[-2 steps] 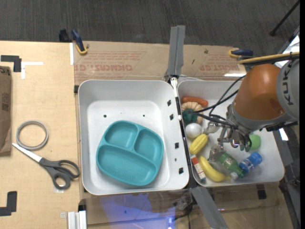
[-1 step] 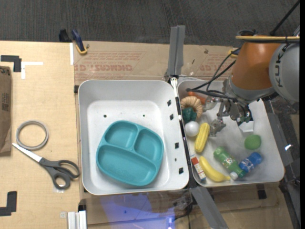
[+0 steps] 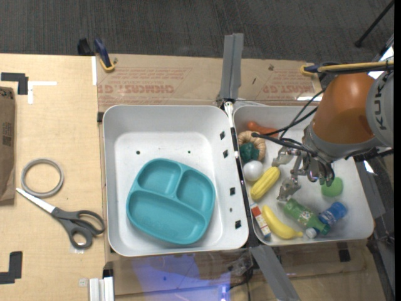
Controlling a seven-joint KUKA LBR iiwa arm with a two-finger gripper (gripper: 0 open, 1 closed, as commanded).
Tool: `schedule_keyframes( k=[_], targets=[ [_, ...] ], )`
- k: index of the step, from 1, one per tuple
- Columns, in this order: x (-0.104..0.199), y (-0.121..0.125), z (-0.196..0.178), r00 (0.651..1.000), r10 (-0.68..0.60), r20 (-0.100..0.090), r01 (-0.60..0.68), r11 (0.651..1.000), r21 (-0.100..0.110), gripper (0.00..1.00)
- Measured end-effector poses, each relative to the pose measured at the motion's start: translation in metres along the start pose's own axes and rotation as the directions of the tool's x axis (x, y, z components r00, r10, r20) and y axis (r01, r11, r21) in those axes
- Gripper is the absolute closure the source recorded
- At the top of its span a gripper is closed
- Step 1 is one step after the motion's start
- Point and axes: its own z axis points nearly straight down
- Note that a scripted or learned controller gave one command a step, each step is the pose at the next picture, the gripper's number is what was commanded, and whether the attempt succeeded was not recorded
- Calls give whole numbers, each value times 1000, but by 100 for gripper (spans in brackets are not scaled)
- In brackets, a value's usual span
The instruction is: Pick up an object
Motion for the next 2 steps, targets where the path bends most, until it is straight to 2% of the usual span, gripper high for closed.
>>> schedule_keyframes(
  k=[1,2],
  targets=[
    [-57,24,-1,999,-32,3,32,999,1,0],
    [-2,21,0,999,37,0,-37,999,0,0]
  ],
)
